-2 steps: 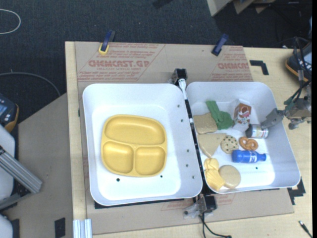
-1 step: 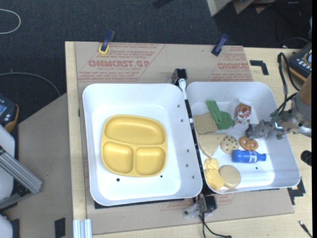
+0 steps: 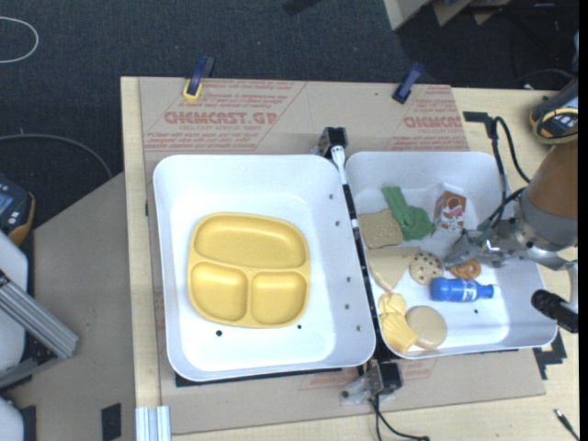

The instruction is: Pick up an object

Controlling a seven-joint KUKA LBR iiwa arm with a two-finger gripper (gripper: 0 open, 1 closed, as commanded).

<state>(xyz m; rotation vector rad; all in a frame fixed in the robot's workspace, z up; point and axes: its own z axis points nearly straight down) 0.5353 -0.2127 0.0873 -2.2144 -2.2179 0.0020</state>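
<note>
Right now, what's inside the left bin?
The left bin holds a yellow divided tray with three compartments, nothing visible in them. Whatever lies beneath the tray is covered.

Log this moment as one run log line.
end effector: low in right bin | beside: pretzel, blue bottle | left bin: yellow tray

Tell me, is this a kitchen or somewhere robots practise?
Probably a robot practice lab, not a kitchen. A robot arm reaches over two white bins clamped onto a bench. The food looks like toys, and cables trail across the dark floor.
</note>
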